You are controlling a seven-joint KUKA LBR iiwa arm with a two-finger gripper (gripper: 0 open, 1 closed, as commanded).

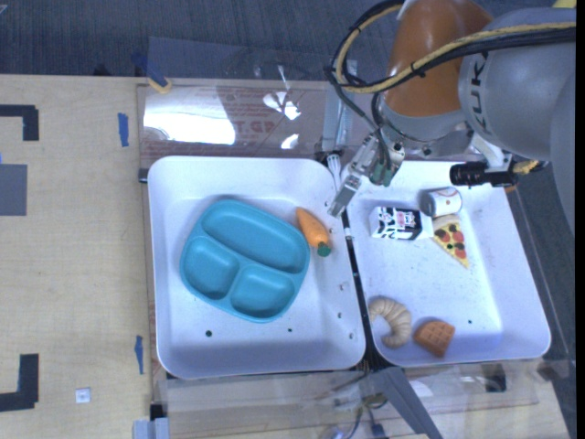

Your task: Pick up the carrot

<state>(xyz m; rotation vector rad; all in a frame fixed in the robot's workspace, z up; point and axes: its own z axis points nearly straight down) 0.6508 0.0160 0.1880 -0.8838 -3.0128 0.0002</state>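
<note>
Carrot (313, 230) lying in the left bin (174, 190), touching the right edge of the blue divided plate (242, 259), green end pointing near and right. Gripper (351, 187) hanging over the rim between the bins, just right of and slightly beyond the carrot, apart from it. Cannot tell whether released or clenched; nothing seen between the fingertips.

The blue tray (245, 259) is looking like smooth, matt plastic, the two white bins (174, 245) are looking like smooth plastic that is shining a little, the bench (69, 245) is looking like pale wood, and the arm's orange band (430, 53) is shining glossy.
</note>
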